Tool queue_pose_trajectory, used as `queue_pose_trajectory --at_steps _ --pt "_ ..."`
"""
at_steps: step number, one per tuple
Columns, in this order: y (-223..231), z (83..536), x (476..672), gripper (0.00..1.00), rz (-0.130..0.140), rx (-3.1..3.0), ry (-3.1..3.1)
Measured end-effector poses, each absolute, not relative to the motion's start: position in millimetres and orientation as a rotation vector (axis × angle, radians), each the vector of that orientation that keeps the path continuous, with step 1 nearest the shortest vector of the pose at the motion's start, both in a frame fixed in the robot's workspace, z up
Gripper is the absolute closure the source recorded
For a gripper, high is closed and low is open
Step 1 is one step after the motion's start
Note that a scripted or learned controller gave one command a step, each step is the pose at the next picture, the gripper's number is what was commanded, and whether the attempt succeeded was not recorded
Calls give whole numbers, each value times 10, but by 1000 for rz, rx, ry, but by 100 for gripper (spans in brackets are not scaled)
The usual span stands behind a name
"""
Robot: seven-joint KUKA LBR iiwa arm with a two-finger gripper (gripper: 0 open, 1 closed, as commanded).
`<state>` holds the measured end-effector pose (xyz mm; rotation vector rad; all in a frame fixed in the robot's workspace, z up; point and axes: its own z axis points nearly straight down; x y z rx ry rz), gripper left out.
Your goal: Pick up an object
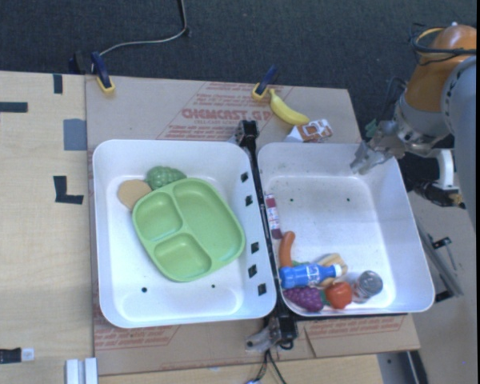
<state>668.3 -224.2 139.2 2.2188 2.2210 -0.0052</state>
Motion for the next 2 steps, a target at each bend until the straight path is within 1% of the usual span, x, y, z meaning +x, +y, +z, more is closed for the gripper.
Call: queue_pose_trajectory --at_steps 1,2 --pt "-1672 1982 6692 100 3 2218 2223" --pt "-1161 1920 6683 100 -1 2220 2224"
